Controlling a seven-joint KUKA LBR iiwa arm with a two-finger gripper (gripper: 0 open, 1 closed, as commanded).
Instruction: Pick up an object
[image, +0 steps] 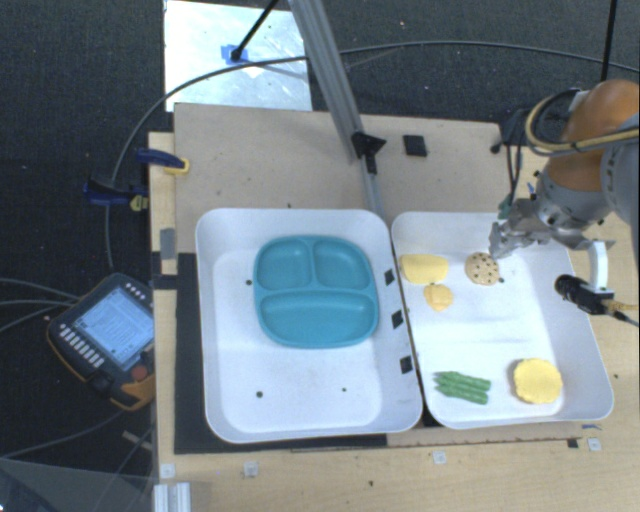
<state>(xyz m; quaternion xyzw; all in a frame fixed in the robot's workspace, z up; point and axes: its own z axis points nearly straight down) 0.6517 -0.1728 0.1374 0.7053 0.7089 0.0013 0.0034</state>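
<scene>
The grey arm with its orange band runs off the right edge, so most of it is cut away. Its two-finger gripper is small and blurred beside the round speckled cookie; whether they touch can't be told.

Robot lab — teach pendant, cables

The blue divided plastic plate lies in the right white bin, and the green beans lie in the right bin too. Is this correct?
One part is wrong. In the camera view the blue divided plastic plate lies in the left white bin, not the right one. The green beans do lie in the right white bin, as you said.
</scene>
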